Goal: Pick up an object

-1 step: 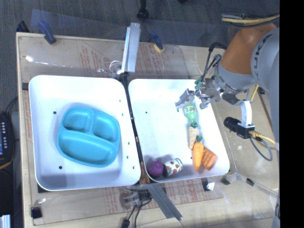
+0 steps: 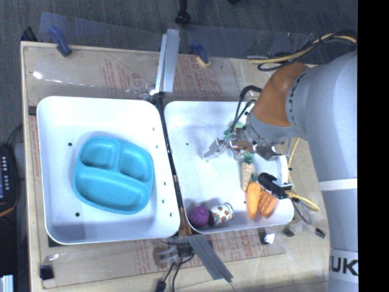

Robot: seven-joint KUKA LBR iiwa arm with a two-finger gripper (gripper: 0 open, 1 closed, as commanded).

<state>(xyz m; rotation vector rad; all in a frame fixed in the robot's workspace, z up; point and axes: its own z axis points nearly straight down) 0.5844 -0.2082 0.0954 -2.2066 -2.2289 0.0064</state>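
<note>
My gripper hangs over the middle of the right bin, pointing left, its two grey fingers slightly apart with nothing between them. Along the bin's right side, just right of the gripper, lies a pale stick-shaped toy with a green tip. Below that rest an orange carrot and a second orange piece. At the bin's front edge sit a purple round object and a small patterned can, side by side.
The left bin holds a blue divided tray. A black ridge runs between the two bins. The bare white floor of the right bin lies left of and below the gripper.
</note>
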